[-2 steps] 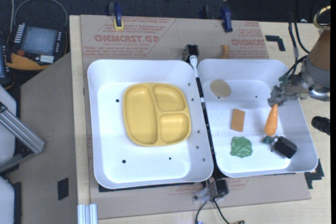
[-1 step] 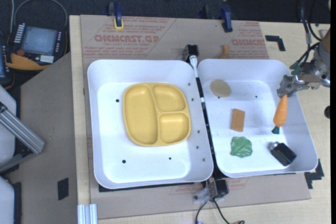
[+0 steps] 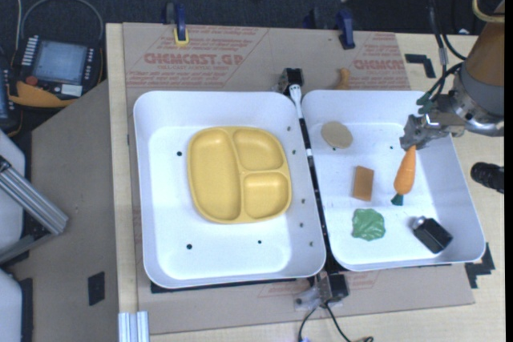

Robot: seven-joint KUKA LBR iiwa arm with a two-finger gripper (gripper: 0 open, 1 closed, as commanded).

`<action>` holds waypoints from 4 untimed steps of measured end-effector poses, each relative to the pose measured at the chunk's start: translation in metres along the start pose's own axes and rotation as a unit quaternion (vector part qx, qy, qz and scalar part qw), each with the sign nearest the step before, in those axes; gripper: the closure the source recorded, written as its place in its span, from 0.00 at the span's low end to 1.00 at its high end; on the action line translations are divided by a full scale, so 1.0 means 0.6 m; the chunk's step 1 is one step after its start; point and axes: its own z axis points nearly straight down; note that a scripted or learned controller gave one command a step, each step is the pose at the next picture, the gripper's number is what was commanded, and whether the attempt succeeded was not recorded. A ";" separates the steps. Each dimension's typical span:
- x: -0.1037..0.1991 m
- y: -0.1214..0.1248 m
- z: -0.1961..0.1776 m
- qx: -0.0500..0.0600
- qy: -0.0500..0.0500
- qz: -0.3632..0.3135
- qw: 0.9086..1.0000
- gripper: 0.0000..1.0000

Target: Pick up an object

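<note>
Red print on the brown board (image 3: 240, 52) under the bins reads "CHEMCAST G.P", repeated partly at right.

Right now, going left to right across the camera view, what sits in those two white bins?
Yellow divided plate → beige round piece → brown block → orange carrot → black block. The green leafy piece overlaps the brown block's position, so I left it unordered.
</note>
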 end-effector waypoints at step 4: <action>0.348 -0.041 0.022 0.002 0.000 -0.001 1.000 1.00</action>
